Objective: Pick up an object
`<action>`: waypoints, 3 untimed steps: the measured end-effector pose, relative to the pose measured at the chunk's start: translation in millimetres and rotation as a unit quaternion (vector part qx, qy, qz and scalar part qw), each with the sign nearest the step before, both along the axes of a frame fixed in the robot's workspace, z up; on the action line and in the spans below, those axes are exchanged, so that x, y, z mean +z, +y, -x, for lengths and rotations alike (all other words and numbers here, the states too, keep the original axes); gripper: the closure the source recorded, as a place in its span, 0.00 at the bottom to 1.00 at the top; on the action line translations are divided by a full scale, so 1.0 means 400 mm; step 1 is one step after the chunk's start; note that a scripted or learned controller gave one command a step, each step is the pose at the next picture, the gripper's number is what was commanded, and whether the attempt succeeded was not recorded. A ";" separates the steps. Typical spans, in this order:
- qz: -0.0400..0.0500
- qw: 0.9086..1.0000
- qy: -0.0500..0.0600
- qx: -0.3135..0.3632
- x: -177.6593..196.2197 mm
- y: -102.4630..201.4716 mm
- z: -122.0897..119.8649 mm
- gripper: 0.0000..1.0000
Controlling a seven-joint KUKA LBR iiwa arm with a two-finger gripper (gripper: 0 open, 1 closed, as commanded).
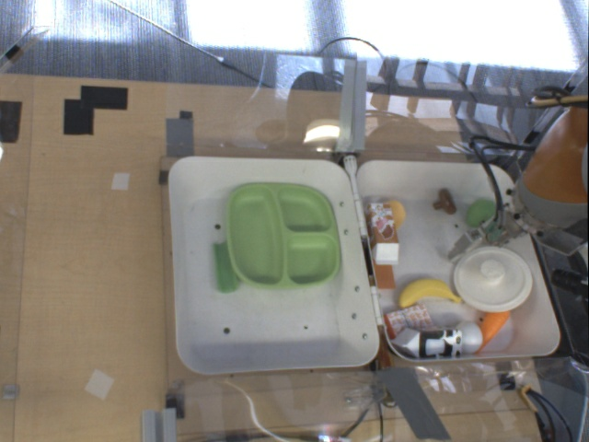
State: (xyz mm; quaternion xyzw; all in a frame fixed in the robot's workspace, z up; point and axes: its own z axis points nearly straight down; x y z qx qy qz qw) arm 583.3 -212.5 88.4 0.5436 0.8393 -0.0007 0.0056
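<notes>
I see the gripper (476,240) low in the right bin (548,337), just above the white round lid (493,279); I can't tell how its tips are set, or if it has hold of anything; maybe it's reaching for the lid; the banana (429,291) lies beside it; next I must line up, then squeeze and lift.

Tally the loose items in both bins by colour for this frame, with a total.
Green: 3 – divided plate, small block, round piece
Yellow: 1 – banana
Orange: 1 – carrot
White: 2 – lid, cube
Brown: 1 – small piece
Printed packaging: 3 –
Total: 11
</notes>
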 end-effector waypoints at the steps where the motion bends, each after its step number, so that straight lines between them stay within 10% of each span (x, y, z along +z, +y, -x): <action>1: -0.004 0.996 0.000 -0.090 -0.002 0.036 -0.166 0.00; 2: 0.000 0.979 0.014 -0.205 0.003 0.230 -0.202 0.00; 3: 0.002 0.979 0.022 -0.203 0.021 0.226 -0.193 1.00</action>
